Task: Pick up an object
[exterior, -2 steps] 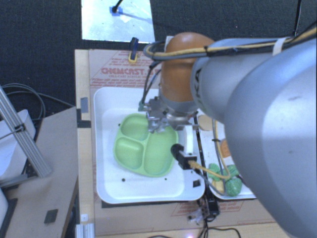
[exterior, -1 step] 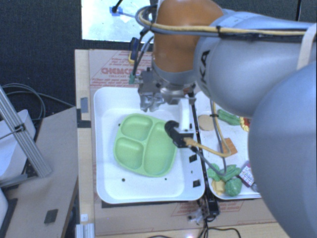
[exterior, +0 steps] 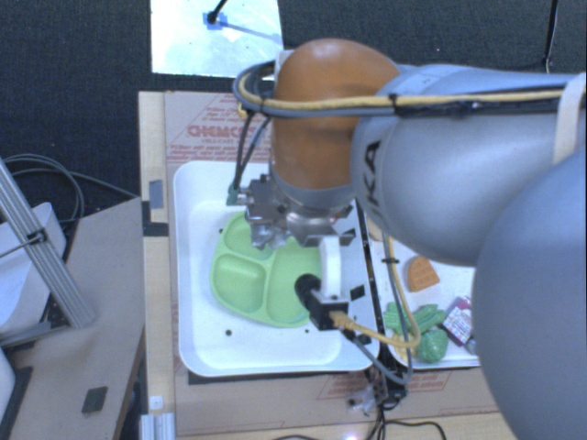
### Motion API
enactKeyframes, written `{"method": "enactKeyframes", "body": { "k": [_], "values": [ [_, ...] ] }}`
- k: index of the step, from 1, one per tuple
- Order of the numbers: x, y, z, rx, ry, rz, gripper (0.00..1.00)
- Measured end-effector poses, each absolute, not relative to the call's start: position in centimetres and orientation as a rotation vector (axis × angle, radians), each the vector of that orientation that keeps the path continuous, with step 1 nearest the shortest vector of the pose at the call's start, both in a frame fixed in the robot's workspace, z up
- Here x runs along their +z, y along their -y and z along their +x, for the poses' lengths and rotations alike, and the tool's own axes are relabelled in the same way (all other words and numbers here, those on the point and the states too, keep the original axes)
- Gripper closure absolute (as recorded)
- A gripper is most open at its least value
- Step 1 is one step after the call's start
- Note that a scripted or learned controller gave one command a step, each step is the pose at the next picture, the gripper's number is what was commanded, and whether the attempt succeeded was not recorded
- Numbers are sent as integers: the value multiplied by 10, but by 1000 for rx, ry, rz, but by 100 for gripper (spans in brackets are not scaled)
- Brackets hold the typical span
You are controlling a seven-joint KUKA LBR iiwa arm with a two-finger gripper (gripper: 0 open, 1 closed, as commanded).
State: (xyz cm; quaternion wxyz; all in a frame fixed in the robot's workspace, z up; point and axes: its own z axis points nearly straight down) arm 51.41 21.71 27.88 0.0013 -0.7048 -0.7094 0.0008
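A light green divided plate lies in the left white bin. The arm's orange band and wrist hang directly over the plate's right part, and the gripper sits low over it, with its fingertips hidden under the wrist housing. In the right bin lie an orange piece, a green toy and a small dark red packet. The grey arm covers most of the right bin.
The bins rest on a cardboard sheet on the bench. A shiny square panel lies at the back. Yellow and black cables dangle from the wrist near the divider between the bins. A grey metal frame stands at the left.
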Motion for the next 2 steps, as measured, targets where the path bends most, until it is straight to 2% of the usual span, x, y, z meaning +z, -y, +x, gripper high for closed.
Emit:
{"method": "enactKeyframes", "body": {
  "k": [1, 2],
  "values": [
    [440, -208, 556, -31, 2233, -2224, 100],
    [208, -235, 524, 24, 2218, -2214, 100]
  ]
}}
